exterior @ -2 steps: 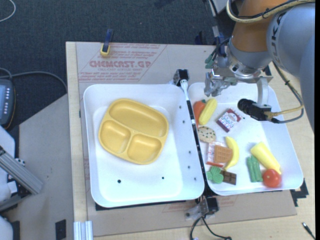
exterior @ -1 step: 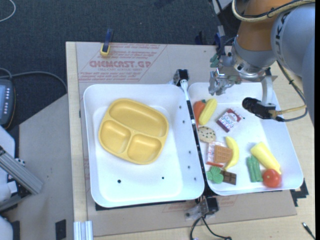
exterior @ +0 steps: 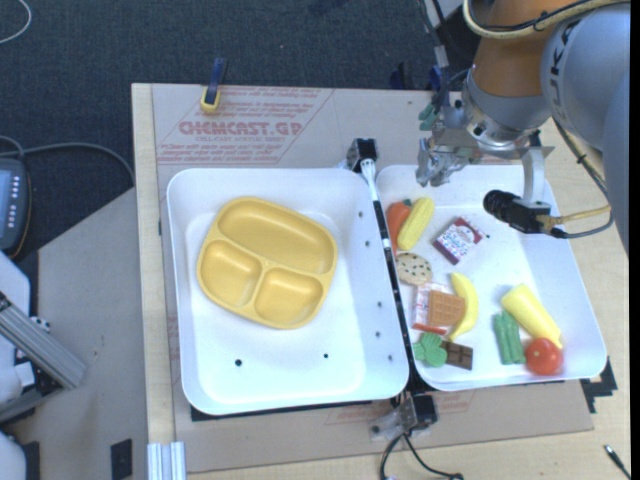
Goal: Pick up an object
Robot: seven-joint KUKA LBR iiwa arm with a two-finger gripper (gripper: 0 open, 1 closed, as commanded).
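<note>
A yellow three-compartment plastic tray (exterior: 267,262) lies in the left shallow white bin (exterior: 190,348); toy foods fill the right bin (exterior: 585,298).

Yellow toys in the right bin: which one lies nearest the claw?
The corn, at the bin's upper left beside the carrot, just below the claw. The banana and lemon-yellow piece lie farther down.

We see the yellow three-compartment plastic tray (exterior: 266,262) lying in the left white bin (exterior: 190,338); the right white bin (exterior: 580,298) beside it holds the small toy foods (exterior: 440,308).
</note>
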